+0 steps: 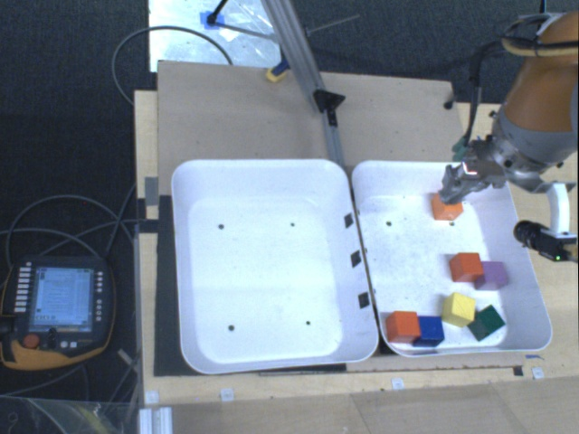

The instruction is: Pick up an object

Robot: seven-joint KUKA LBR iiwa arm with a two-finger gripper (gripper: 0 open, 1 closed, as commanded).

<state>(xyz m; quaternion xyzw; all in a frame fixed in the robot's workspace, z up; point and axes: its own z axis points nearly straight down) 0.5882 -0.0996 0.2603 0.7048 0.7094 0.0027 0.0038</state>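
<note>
My gripper [451, 191] hangs over the upper right part of the right bin [380, 174]. A small orange block [446, 209] lies directly at its tip, touching or nearly touching it; whether it is gripped is hidden from this angle. Lower in the same bin are a red-orange block [466, 266] with a purple block [494, 275] beside it. A yellow block [459, 309], a green block [488, 321], an orange block [403, 325] and a blue block [431, 330] lie along the near wall.
The left bin [262, 174] stands beside the right one, sharing a middle wall with dark clips. A slanted metal pole [298, 48] crosses the back of the bench. A teach pendant [56, 310] lies on the floor at the left.
</note>
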